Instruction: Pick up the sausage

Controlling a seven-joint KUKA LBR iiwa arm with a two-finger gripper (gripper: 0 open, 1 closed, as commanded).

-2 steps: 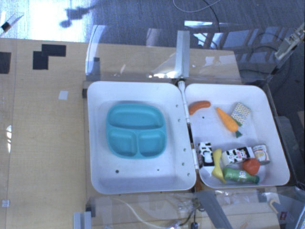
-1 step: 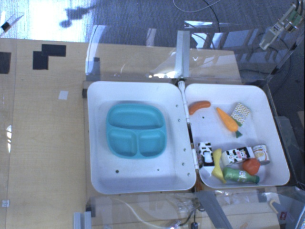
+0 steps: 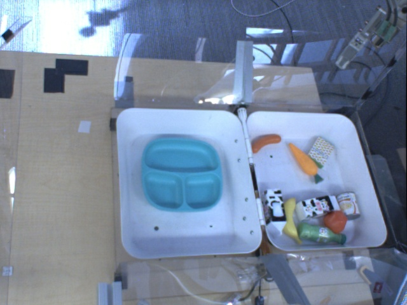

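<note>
— So where is the sausage (image 3: 266,142)?
— It lies in the far left corner of the right-hand bin (image 3: 360,138), close to the wall it shares with the other bin (image 3: 130,183). A carrot (image 3: 304,161) lies just beside it.
— And the gripper (image 3: 365,38)?
— Up at the far right, well apart from the sausage. Open or closed, I cannot tell.
</note>
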